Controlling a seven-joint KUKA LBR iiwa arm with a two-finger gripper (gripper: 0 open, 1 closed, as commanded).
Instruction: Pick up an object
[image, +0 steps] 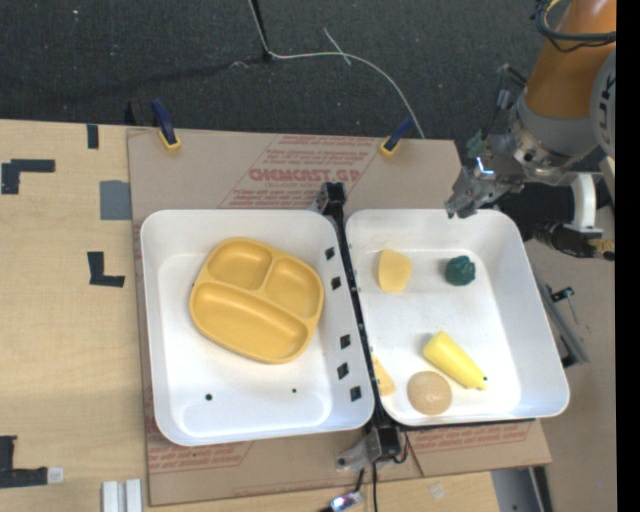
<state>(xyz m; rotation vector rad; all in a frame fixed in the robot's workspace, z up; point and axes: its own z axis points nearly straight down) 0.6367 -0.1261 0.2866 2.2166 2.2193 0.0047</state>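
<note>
the gripper (466, 204) hangs at the far rim of the right bin (540, 330), and from where i stand i cannot tell how it is set. nothing is in it. closest below it sits a small dark green lump (460, 270), which looks light, firm and knobbly, so an easy pinch across its middle. off to its left is a pale yellow piece (394, 271), smooth and rounded, likelier to slip. further toward the near rim lie a yellow cone-shaped toy (454, 360) and a tan round disc (429, 392), touching or nearly so, which crowds any approach. the green lump has bare bin floor all round it, though the bin wall is near behind.
</note>
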